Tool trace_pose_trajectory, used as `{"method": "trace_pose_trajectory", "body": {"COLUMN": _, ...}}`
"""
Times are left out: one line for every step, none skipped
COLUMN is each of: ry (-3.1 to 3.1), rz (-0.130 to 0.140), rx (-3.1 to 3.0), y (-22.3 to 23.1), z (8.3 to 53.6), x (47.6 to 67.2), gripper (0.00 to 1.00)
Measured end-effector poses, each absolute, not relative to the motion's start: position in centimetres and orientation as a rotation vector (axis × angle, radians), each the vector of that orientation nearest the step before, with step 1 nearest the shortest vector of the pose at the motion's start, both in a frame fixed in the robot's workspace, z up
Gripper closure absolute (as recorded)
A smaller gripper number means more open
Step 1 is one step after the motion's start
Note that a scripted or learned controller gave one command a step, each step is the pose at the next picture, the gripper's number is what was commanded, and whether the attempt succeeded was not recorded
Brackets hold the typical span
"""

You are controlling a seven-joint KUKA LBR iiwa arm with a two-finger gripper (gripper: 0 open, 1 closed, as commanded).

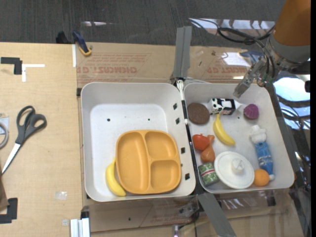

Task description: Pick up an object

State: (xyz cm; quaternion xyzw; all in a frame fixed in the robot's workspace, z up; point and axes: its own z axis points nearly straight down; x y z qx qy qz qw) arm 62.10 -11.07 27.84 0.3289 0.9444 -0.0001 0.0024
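Grey fingers hung at the far rim of the right bin (276,132), and nothing had been lifted yet! The gripper (252,80) sat up near the back wall, above and just right of the black-and-white cow toy (223,105), with the purple ball (251,111) close below it. Between its fingers there was only air, as far as the slanted view showed; whether the claw was spread or pinched, I could not tell, since cables and the wrist cluttered that spot.

So the pick looked barely begun: approach under way, descent, closing and lift all still to come by my reading. Candidates were plenty in that bin: a brown disc (199,113), a banana (223,131), a red-orange piece (202,142), a white lidded bowl (234,170), a blue-and-white bottle (263,152), an orange (261,177) and a small green-labelled can (208,174). In the left bin (128,100) lay an orange divided plate (148,161) with a second banana (113,180) tucked against its left edge.

Writing? The cardboard sheet (123,63) behind the bins carried red lettering, reversed from this angle and too faint to read with confidence. The can's label was too small to make out.
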Motion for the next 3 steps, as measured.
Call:
{"method": "trace_pose_trajectory", "body": {"ry": 2.949, "rz": -0.001, "rx": 1.066, "y": -22.3, "z": 31.8, "x": 62.8, "gripper": 1.00}}
{"method": "trace_pose_trajectory", "body": {"ry": 3.006, "rz": -0.002, "rx": 0.890, "y": -22.1, "z": 32.1, "x": 64.3, "gripper": 1.00}}
{"method": "trace_pose_trajectory", "body": {"ry": 2.921, "rz": -0.001, "rx": 1.151, "y": -22.2, "z": 31.3, "x": 59.3, "gripper": 1.00}}
